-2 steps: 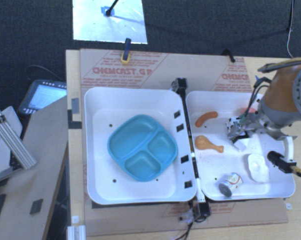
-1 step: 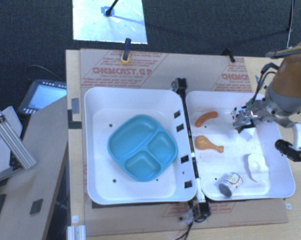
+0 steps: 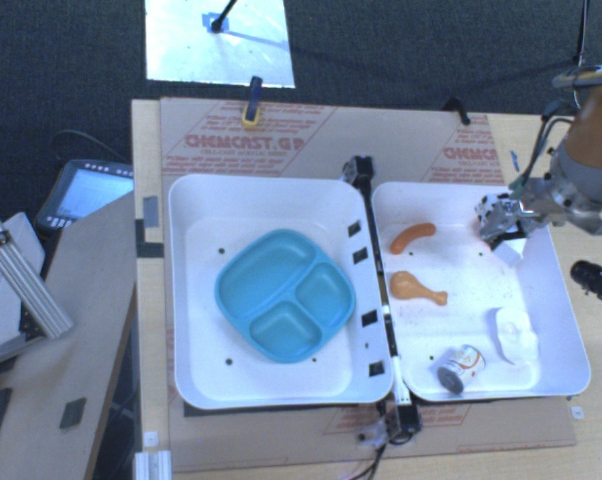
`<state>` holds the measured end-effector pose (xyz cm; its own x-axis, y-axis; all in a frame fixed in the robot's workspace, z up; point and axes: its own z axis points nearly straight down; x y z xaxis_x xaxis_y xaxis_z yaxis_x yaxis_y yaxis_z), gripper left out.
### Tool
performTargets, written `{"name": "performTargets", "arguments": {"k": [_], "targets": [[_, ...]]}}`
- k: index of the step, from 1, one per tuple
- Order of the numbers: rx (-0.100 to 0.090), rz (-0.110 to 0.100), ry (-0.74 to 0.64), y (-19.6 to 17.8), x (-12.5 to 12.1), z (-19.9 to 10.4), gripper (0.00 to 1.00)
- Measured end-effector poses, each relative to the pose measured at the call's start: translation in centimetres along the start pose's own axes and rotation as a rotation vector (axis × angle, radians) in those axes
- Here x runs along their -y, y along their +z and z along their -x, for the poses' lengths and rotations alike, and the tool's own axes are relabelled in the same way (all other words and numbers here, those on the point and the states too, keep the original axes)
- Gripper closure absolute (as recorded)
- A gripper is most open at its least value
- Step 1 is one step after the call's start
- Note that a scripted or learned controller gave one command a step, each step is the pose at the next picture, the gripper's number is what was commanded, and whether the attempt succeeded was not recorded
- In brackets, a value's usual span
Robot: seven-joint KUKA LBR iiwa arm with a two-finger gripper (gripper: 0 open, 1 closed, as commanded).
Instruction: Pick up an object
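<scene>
Hovering over right bin [image 3: 556,298] top-right edge: gripper [image 3: 501,220], finger state unreadable, can't tell any hold. Sausage [image 3: 412,236], chicken drumstick [image 3: 417,288] lie nearby.

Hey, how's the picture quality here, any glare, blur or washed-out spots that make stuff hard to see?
In the camera view, lighting is even and soft, with faint shadows. The white object nearly blends into the right bin. The gripper looks slightly blurred, so its details are hard to read. The blue plate, sausage and drumstick stand out clearly. The metal sheet up top shows bright glare.
</scene>
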<state>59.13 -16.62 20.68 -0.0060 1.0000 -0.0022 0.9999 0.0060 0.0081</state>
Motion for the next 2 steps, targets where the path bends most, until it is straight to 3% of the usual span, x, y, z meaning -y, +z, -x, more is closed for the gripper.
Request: {"name": "performTargets", "arguments": {"k": [1, 2], "targets": [[-0.001, -0.002, 0.0, -4.5, -0.6, -0.4, 1.0], [-0.004, -0.007, -0.003, -5.1, 0.4, -5.1, 1.0]]}}
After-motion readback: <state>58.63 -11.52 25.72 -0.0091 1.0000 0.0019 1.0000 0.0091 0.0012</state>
